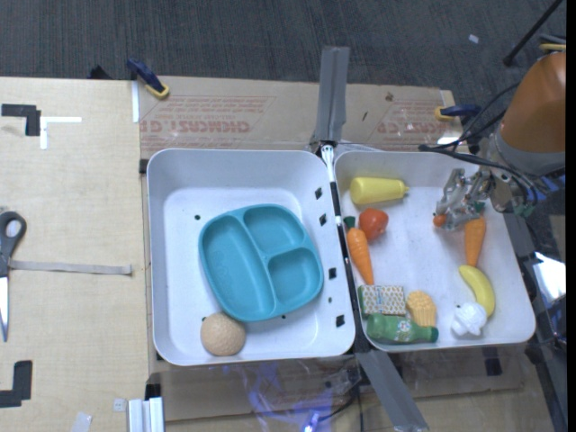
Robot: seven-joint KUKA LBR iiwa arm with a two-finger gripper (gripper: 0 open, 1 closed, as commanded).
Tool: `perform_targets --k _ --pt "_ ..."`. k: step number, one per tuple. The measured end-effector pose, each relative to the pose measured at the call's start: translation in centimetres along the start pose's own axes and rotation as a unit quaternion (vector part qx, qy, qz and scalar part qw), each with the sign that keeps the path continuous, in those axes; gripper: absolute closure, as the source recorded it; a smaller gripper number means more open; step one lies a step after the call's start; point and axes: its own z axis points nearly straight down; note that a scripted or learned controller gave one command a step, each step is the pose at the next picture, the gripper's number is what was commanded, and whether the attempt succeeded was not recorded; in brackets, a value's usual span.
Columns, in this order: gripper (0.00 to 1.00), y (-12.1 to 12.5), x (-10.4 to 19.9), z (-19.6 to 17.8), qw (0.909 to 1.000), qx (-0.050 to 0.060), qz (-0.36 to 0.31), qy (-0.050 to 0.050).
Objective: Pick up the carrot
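Gripper (453, 207) just left of carrot (473, 239) top, R bin.

**Counted, Kind by Kind**

Two white bins (162, 268); one blue divided plate (261, 261); one tan ball (221, 335); two carrots, one (473, 239) just below the jaws, one (361, 254) well off to their left; one tomato (373, 222); one banana (477, 288); one corn cob (421, 309); one pair of scissors (7, 259).

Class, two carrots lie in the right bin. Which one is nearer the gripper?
The carrot by the right wall, just below the gripper. The other carrot lies against the divider, beside the tomato.
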Motion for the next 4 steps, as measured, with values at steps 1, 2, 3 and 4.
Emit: perform_targets --k 1,2,3,4 --pt "1.0 5.3 0.3 -4.3 0.9997 -0.001 -0.023 0.003" --pt "0.0 5.3 0.3 -4.3 0.9997 -0.001 -0.023 0.003" --pt "0.0 0.6 1.7 1.2 0.9959 -0.002 -0.091 0.004" --pt "0.0 -0.2 5.7 1.1 0.9949 -0.001 -0.101 0.003"
